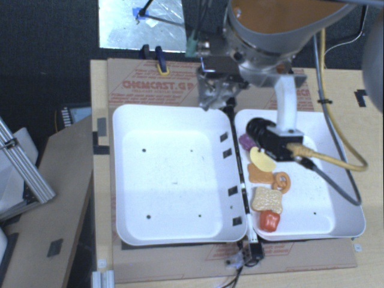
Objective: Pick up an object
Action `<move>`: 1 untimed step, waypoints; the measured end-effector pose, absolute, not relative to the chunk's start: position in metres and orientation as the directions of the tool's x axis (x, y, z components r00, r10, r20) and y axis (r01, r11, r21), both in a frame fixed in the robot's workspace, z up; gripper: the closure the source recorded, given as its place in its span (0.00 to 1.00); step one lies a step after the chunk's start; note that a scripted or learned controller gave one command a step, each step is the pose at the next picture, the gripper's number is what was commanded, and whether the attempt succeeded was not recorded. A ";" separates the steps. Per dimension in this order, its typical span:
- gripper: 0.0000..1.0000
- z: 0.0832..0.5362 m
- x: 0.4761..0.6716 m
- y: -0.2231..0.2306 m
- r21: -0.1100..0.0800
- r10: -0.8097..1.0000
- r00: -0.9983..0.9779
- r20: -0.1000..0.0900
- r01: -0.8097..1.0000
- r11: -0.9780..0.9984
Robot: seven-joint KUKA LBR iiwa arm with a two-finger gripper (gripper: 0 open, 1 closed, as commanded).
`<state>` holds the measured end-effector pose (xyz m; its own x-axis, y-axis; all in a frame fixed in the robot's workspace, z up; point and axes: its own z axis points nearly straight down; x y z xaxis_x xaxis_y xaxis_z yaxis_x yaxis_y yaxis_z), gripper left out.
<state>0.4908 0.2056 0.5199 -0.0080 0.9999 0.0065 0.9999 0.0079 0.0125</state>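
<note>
White right bin (336, 215) holds the toys, red piece (269, 221), toast (267, 200), pretzel (281, 182), yellow chip (261, 159), my pincer (217, 98) above the bins' far edge, grip state I cannot tell.

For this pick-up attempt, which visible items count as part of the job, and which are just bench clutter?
Part of the job:
- pincer
- right bin
- yellow piece
- orange piece
- pretzel
- bread slice
- red piece
- purple piece

Lying about:
- left bin
- blue clamp
- foil sheet
</note>
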 end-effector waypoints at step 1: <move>1.00 0.536 0.537 0.236 0.006 1.000 -0.008 0.002 1.000 0.008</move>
<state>0.5371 0.2360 0.5358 -0.0076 1.0000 0.0019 1.0000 0.0076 0.0055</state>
